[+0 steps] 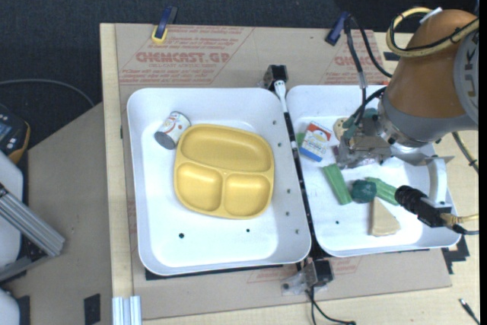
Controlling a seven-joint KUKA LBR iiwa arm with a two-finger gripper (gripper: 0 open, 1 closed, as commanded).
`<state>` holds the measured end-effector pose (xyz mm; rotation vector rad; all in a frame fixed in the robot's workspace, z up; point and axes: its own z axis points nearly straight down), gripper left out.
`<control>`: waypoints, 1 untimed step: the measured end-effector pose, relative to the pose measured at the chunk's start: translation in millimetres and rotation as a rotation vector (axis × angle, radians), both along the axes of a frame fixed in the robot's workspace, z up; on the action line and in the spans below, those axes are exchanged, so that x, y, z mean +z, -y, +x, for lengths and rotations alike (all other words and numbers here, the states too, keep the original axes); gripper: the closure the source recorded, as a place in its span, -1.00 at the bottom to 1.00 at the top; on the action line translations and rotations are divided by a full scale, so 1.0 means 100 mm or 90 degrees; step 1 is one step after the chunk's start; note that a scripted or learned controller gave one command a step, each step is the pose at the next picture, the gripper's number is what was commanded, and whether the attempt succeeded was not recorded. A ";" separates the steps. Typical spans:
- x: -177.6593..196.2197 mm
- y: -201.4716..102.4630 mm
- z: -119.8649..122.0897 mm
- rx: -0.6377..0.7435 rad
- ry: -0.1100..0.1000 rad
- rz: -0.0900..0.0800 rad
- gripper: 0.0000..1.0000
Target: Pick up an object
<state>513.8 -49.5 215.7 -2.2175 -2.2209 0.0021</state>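
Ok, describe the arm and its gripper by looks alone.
The arm is bulky and rounded, with a broad orange band above a grey wrist. Yellow and black cables loop over its top. The gripper below is a compact block of dark and grey metal parts.

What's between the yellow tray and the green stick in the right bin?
In the camera view, between the yellow tray and the green stick lie bare white bin floor and the two bins' adjoining rims, nothing else.

The scene is evenly and fairly brightly lit from above. Mild glare is seen on the white bins (144, 186) and the yellow tray (224, 170). Shadows are kept soft and short. Slight softness is noted overall, and the floor at 12 o'clock is rendered dark.
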 end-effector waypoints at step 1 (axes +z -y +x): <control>0.17 0.02 0.13 0.000 0.005 -0.001 1.00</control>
